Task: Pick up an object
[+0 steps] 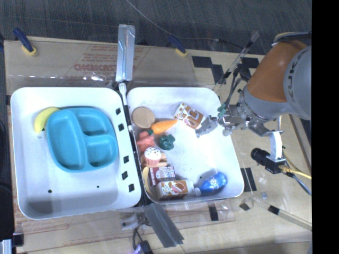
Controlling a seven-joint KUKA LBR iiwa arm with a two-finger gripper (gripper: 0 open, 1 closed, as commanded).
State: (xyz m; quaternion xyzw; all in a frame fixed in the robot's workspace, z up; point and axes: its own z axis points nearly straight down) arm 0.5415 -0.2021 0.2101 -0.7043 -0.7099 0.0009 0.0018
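The right bin (225, 157) holds several small items. Among them are a brown-and-white patterned box (189, 115), an orange carrot (164, 125), a round brown disc (143, 116), a green piece (167, 141), a cupcake toy (153, 154) and a blue pouch (212, 182). My gripper (208, 126) hangs low over the right side of this bin, just right of the patterned box. I see nothing held in it. The grey arm with its orange band (270, 78) reaches in from the right.
The left bin (26, 168) holds a blue divided tray (82, 137) and a yellow banana (43, 118). Two small cartons (168, 181) lie at the right bin's front. A metal divider (125, 52) stands between the bins at the back. Cables run near the arm.
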